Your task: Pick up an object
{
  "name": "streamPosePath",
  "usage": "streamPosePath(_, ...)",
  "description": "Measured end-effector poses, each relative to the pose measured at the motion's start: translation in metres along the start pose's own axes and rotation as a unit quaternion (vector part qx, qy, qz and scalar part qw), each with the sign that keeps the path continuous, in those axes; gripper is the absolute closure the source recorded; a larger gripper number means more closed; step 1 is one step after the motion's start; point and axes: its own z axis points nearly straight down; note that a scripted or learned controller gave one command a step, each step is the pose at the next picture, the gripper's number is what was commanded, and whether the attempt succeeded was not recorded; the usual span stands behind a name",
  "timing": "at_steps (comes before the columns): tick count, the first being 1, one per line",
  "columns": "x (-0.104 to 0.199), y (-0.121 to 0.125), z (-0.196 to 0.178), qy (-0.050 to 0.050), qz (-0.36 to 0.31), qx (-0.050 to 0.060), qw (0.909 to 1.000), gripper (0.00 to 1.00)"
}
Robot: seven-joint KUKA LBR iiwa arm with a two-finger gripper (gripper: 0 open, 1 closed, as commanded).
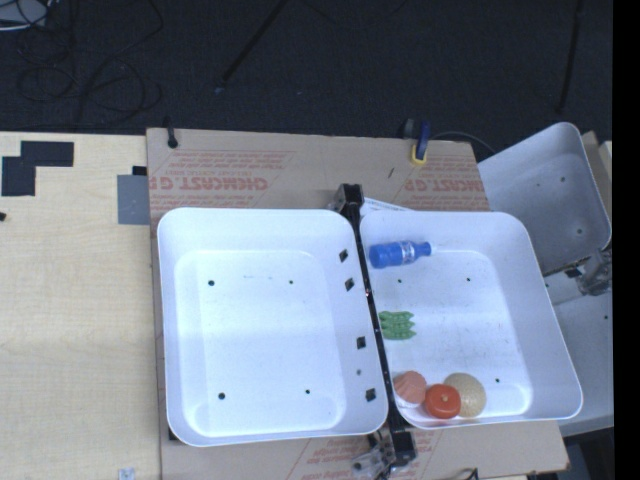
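Blue bottle, green pod, three round pieces all lie in right bin. Nothing lifted; whole pick left. Finger state: cannot tell.

Blue bottle: on its side, right bin's far left.
Green piece: left side, mid-bin.
Red round piece: near edge, between a pink piece and a tan piece.

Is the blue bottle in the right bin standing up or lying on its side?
Lying on its side. The blue bottle shows its full length across the right bin floor, pale cap end toward the bin's middle.
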Motion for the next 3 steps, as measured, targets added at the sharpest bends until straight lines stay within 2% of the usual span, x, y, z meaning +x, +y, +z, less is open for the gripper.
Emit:
streamPosePath(1, 0.0, 0.0, -0.03, 0.0, 0.0, 0.0, 1.0, 1.0)
streamPosePath(2, 0.002, -0.002, 0.098, 0.004, 0.001, 0.008, 1.0, 1.0)
streamPosePath(3, 0.0, -0.001, 0.081, 0.001, 0.001, 0.003, 1.0, 1.0)
